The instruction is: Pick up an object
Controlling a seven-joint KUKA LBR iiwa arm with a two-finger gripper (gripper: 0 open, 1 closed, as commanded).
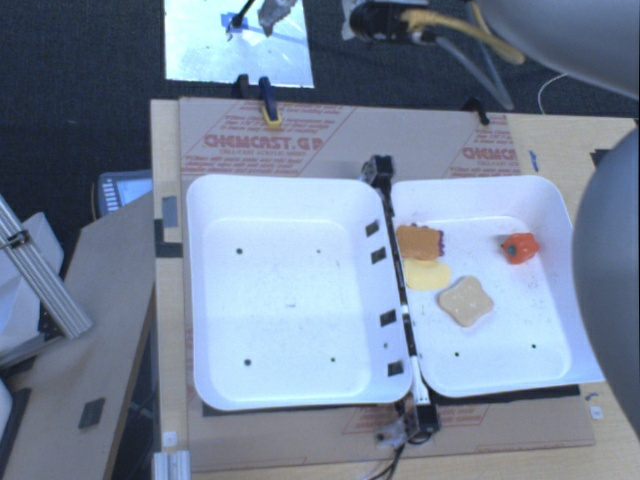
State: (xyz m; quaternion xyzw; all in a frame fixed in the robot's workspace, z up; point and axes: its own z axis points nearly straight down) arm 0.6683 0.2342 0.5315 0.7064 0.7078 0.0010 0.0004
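The right bin [553, 196] holds several small things. An orange-brown toast-like piece [420, 241] with a purple edge lies against the bin's left wall. Just below it sits a flat yellow piece [428, 275], and a beige bread slice [466, 301] lies a little further toward the front. A red-orange item [519, 248] rests alone at the right. My gripper [278, 6] is high at the top of the view, far behind both bins and over a shiny plate, with nothing seen in it.
The left bin [290, 298] stands beside the right one, joined at a black-clipped seam. A reflective metal plate [238, 33] and a blue-yellow clamp [268, 103] sit behind the bins. The grey arm [610, 288] hangs over the right bin's right edge.
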